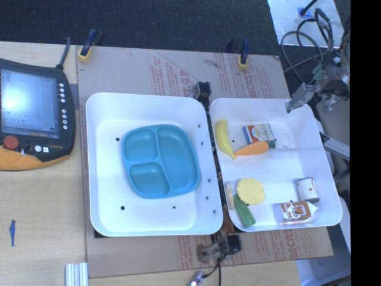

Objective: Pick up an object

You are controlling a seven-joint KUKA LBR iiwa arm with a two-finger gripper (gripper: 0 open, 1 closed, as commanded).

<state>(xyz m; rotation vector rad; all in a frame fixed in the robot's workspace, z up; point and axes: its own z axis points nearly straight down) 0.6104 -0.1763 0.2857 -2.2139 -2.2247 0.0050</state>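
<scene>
The right white bin [309, 130] holds a yellow banana [222, 138], an orange carrot [252, 149] and a small printed box [258, 132] at its back. Nearer the front lie a yellow round piece [250, 190], a green stick-shaped piece [243, 211], a small white cup [307, 189] and a brown-and-white carton [293, 211]. My gripper [296, 103] hangs over the bin's back right corner, small and partly cut off by the view's edge. It is well apart from all the objects, with nothing seen in it.
The left white bin [107, 219] holds a blue divided plate [160, 159]. A teach pendant [33, 115] lies at the bench's left. Cables [309, 34] and arm parts crowd the upper right. Clamps [244, 51] stand at the bench's back edge.
</scene>
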